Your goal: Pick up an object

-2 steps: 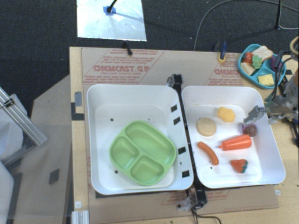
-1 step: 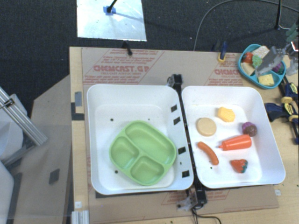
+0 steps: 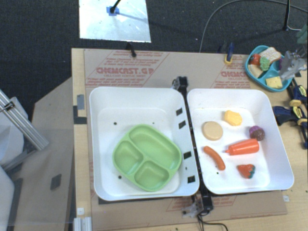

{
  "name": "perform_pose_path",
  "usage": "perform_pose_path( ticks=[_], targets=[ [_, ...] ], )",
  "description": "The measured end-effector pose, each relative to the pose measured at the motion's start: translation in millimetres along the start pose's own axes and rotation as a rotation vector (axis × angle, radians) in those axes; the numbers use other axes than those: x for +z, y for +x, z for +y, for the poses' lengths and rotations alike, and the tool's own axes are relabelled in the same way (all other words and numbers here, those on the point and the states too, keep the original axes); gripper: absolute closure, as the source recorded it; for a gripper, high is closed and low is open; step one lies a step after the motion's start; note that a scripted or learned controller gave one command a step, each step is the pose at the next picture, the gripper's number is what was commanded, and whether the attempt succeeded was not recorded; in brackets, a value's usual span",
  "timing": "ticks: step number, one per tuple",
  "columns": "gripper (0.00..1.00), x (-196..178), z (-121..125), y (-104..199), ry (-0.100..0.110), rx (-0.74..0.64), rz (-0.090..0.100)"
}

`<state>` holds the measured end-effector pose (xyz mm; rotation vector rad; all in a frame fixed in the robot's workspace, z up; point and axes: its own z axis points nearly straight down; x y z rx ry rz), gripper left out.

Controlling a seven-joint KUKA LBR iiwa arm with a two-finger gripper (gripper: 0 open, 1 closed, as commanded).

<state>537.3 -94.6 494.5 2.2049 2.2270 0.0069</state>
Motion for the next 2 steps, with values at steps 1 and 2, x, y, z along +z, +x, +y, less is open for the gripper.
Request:
perform_pose_path(
  ticks=[1,2],
  targets=[
    [1.00,192,-43,60,0.024,0.003,0.005],
    [1.00,20,-29,102,-0.012,0.000,0.004]
  ],
)
